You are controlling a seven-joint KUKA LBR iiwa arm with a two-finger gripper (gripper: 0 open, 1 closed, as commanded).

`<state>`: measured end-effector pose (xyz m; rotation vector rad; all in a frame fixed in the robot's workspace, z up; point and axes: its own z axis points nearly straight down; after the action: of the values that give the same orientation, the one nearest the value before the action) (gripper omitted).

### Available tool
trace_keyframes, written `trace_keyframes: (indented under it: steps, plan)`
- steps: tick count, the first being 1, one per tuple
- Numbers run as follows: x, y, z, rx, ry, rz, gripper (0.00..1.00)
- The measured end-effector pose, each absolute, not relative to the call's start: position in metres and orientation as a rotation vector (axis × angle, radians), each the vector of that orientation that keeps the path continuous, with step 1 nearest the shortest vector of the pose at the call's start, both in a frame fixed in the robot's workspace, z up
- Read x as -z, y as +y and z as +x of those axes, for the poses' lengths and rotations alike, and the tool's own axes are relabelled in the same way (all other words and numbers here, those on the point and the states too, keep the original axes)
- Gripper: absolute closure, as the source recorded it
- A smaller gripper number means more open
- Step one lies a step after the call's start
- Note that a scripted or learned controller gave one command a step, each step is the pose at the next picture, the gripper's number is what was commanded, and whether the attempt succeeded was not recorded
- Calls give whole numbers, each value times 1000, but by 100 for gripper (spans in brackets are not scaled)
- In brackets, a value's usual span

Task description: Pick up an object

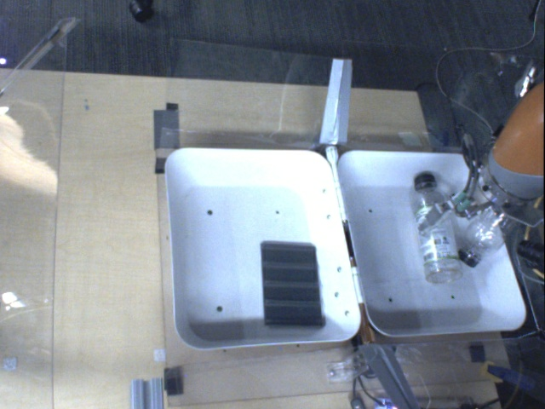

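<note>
A clear plastic bottle with a black cap lies in the right bin, cap toward the far side. My gripper hangs low over the right part of that bin, just to the right of the bottle and close against its side. The arm's orange band shows above it at the right edge. A black ribbed block lies flat in the near middle of the left bin.
The two white bins sit side by side on a wooden bench, divided by their touching rims. A grey metal bar stands behind that joint. Cables loop behind the right bin near the arm.
</note>
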<state>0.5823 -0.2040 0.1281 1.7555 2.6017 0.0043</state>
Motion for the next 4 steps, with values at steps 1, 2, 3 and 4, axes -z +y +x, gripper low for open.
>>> trace_keyframes:
  steps: [1, 2, 3, 4]
  plan:
    - [-103, -203, 555, -26, 2681, 1565, 0]
    - [-102, -199, 545, -21, 2761, 1404, 0]
    - [-105, -202, 547, -13, 2750, 1491, 0]
    - [-100, -207, 604, -1, 2869, 1327, 0]
